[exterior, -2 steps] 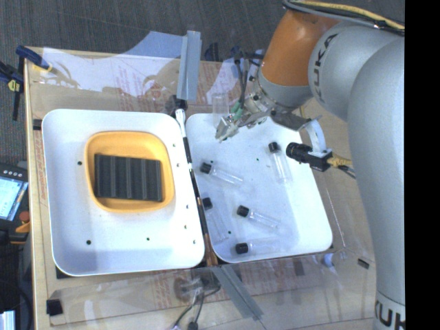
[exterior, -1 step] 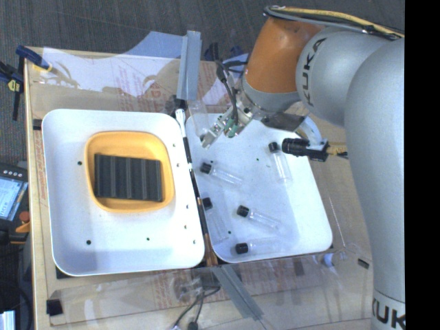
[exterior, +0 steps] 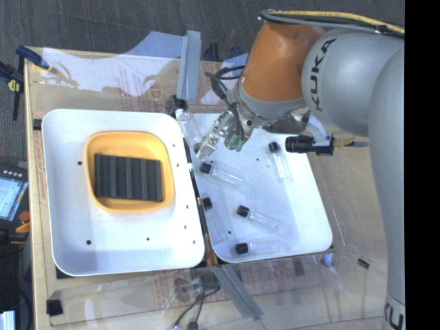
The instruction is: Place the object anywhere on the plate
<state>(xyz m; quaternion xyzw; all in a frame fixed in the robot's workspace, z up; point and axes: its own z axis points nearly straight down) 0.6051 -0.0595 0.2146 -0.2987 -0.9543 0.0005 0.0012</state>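
Vials: several small clear vials with dark caps lie loose in the right bin (exterior: pixel 313 212); one (exterior: pixel 221 174) sits just below the pincer, others at (exterior: pixel 280 162), (exterior: pixel 256 216) and (exterior: pixel 251 247).
Plate: a yellow plate (exterior: pixel 127 141) with a dark ribbed insert (exterior: pixel 130 177) rests in the left bin (exterior: pixel 62 205), well apart from the vials.
Pincer: the pincer (exterior: pixel 223 137) hangs over the upper left corner of the right bin, near the wall shared by the two bins (whether it is released or clenched I cannot tell, since the wrist hides much of it).
Step in hand: most likely picking a vial; nothing can be seen held.
Doing it well: take the nearest vial across its narrow body, not along its length, because a round glass tube will probably roll away from a skewed grip.
Caution: the bin wall is close, so descend straight down.
Carry: lift clear of the shared wall before crossing to the plate.
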